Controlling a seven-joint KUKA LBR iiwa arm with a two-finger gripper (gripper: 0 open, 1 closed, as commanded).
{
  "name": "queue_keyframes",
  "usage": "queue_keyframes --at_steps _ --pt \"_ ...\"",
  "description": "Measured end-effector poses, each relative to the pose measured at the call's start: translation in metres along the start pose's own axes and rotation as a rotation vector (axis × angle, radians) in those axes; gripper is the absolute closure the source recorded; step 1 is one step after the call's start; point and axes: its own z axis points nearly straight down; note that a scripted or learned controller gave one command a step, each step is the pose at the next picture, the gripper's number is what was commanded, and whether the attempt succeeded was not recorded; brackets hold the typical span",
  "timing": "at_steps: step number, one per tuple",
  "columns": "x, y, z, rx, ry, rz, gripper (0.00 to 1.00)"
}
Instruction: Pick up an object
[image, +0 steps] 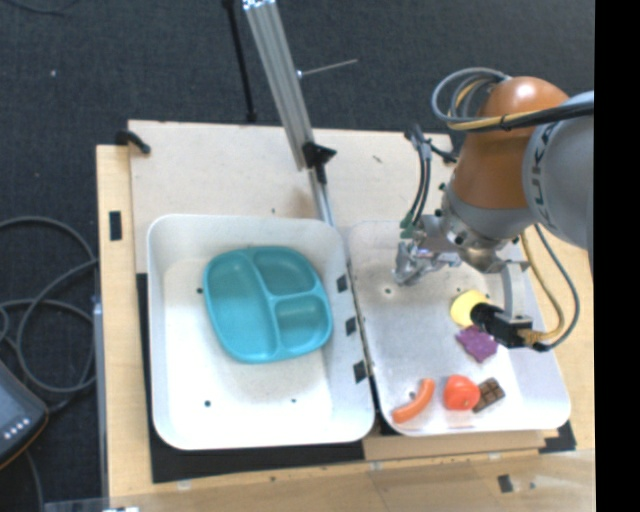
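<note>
Camera view: two shallow white plastic bins with rounded corners are set side by side on a pale wooden bench (220, 170), with dark carpet seen around it. In the left bin (170, 400) a teal divided plate (268, 303) is laid flat; it is smooth, rounded-square, with three compartments. In the right bin (400, 330) the small objects are grouped toward the near-right side: a yellow rounded piece (464, 306), a purple blocky piece (477, 344) just below it, an orange-red round piece (459, 393), a brown chunky block (489, 394) touching that round piece on its right, and an orange curved, sausage-shaped piece (415, 399) to its left. The gripper (410, 266) is seen over the far-left part of the right bin, metallic, pointed down at bare bin floor, well apart from the objects; nothing is seen between the fingers, and their state cannot be told. The arm's glossy orange band (505, 140) and grey casing are seen above it, with looped cables. A slanted aluminium extrusion post (285, 85) is mounted behind the bins.
</note>
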Motion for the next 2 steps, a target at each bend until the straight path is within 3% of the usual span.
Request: queue_keyframes --at_steps 2 --pt "0.103 -0.027 0.007 0.001 0.001 -0.002 1.0"
